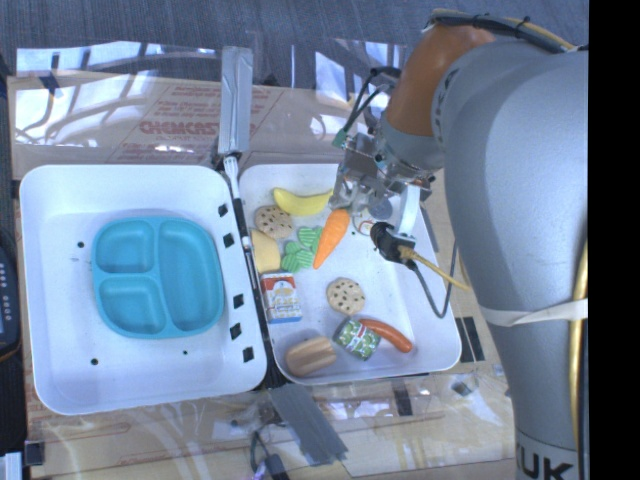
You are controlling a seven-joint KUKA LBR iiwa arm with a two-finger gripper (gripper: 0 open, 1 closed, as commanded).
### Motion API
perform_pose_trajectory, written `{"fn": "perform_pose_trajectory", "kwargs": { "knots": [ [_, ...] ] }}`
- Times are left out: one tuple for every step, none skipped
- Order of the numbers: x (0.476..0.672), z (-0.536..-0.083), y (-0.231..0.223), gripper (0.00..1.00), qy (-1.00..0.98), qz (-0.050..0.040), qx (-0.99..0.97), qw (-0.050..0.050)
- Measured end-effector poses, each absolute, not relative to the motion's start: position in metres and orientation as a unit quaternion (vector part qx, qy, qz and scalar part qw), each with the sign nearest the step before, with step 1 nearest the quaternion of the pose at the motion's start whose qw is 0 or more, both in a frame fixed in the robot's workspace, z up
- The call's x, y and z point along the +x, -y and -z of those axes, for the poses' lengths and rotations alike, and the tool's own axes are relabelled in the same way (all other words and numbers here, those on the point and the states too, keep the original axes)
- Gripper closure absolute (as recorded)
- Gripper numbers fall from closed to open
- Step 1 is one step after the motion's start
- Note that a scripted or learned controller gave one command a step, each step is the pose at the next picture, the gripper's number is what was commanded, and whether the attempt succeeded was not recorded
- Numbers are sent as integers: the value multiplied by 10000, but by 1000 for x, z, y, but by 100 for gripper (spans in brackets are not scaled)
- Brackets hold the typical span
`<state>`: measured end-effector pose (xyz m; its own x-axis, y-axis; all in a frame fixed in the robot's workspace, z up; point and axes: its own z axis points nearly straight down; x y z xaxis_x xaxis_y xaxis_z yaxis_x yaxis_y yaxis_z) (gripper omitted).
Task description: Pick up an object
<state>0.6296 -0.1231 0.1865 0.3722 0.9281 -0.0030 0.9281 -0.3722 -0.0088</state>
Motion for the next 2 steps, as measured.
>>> {"fn": "perform_pose_trajectory", "kwargs": {
  "knots": [
    [657,-194,117,100,4345,-19,-9007,13],
    [613,-146,169,100,5644,-35,-8255,36]
  ]
}}
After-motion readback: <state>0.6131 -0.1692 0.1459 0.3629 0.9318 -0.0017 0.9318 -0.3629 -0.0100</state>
